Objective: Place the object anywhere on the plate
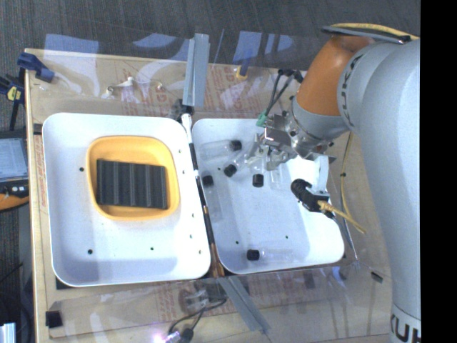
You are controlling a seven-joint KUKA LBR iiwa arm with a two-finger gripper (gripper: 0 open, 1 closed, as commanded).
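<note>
A yellow plate (131,147) lies in the left bin (64,213), and a dark grey ribbed block (134,184) rests on it. My gripper (268,156) hangs low over the upper part of the right bin (285,227), far to the right of the plate. Several small black pieces lie in that bin. One (258,180) sits just below the gripper, another (230,170) to its left, and one (235,146) near the back wall. Nothing can be made out in the gripper.
Another black piece (252,254) lies near the right bin's front wall, and one (207,180) by its left wall. A black curved part (305,194) with a yellow cable hangs over that bin's right side. A metal rail (195,70) stands behind the gap between the bins.
</note>
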